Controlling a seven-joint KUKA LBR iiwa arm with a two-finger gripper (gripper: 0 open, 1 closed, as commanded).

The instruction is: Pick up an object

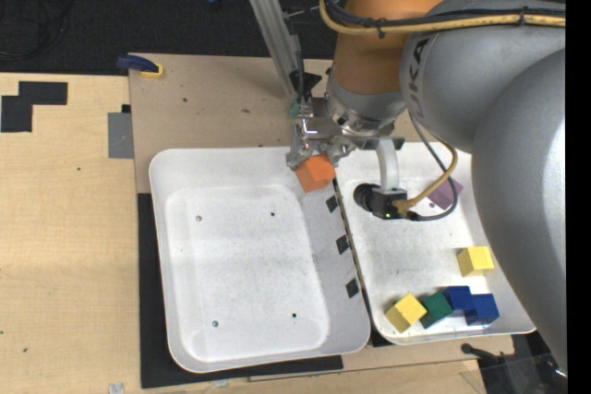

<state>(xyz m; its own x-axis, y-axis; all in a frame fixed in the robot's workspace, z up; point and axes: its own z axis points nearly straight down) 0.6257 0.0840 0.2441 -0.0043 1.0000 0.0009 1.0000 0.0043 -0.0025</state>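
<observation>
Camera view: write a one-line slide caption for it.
Gripper holds an orange block over the gap between two white bins; yellow, green and blue blocks sit in the right bin.

Purple block (447, 193) mostly hidden behind arm (499, 88); right bin (406, 291) far side covered by arm; claw (314, 152) fingers indistinct.

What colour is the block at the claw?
Orange block, at the claw, seen in the camera view.

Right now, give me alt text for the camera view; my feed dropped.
The arm's hand holds an orange cube above the far corner of the left bin. The right bin holds two yellow cubes, a green one, a blue one and a purple piece.
</observation>
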